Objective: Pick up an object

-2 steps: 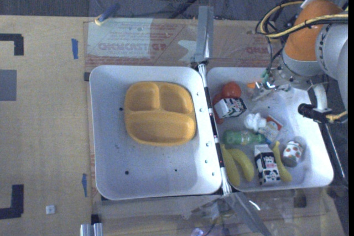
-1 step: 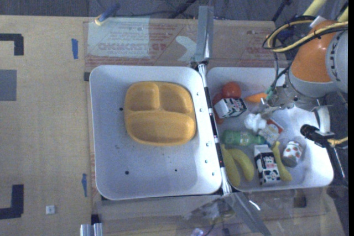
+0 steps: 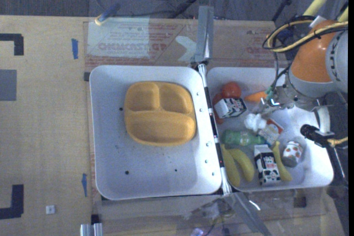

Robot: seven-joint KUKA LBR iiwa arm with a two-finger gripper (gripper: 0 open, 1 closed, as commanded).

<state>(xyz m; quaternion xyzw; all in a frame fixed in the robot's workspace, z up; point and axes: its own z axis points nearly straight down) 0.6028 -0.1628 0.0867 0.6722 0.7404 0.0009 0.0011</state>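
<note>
The gripper (image 3: 272, 101) hangs over the right bin (image 3: 323, 177), the carrot (image 3: 255, 96) just left; finger state I cannot tell.

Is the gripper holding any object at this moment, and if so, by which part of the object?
It cannot be told: the gripper hangs low over the right bin beside the carrot, but no object shows in it.

Light: even, soft, fairly bright
Shadows: faint
Glare: mild on white bins (image 3: 105, 135)
Focus: slightly soft throughout
</note>
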